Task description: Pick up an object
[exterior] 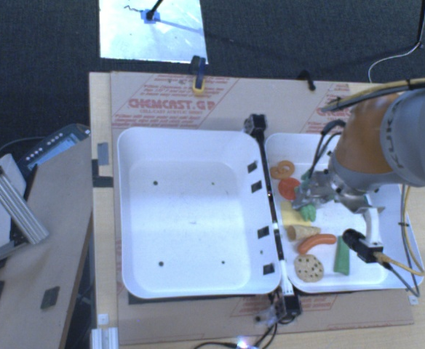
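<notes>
— Inspector: Where is the object sitting?
— Gripper (311,198): The green piece (308,211) is lying in the right bin (394,278), just beneath me. Looking light, smooth, slippery; I'm advising pinching its narrow sides. Finger state: cannot tell.

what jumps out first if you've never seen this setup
The grey arm with its orange band reaches in from the right, its gripper low over a heap of toy food in the right bin: an orange ring, a sausage, a cookie. Beside it lies the left bin.
</notes>
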Motion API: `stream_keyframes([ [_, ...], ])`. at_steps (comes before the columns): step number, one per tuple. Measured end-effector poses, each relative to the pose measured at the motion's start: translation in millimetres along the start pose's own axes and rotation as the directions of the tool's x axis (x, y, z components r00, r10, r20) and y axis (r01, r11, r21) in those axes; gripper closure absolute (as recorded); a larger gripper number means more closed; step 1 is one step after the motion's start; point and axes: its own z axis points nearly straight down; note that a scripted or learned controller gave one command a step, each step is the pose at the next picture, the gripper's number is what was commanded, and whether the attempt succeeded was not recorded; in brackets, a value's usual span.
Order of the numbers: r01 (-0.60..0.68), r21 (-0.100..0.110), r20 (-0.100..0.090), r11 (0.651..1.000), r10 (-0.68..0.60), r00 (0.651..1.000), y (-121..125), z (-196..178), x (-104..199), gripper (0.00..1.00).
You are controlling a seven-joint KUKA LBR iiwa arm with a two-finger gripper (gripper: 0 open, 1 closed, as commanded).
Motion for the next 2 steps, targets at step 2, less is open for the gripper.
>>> stream_keyframes([
  [2, 0.009, 0.000, -0.002, 1.000, -0.009, 1.000, 54.0, -135.2, 112.5, 1.00],
])
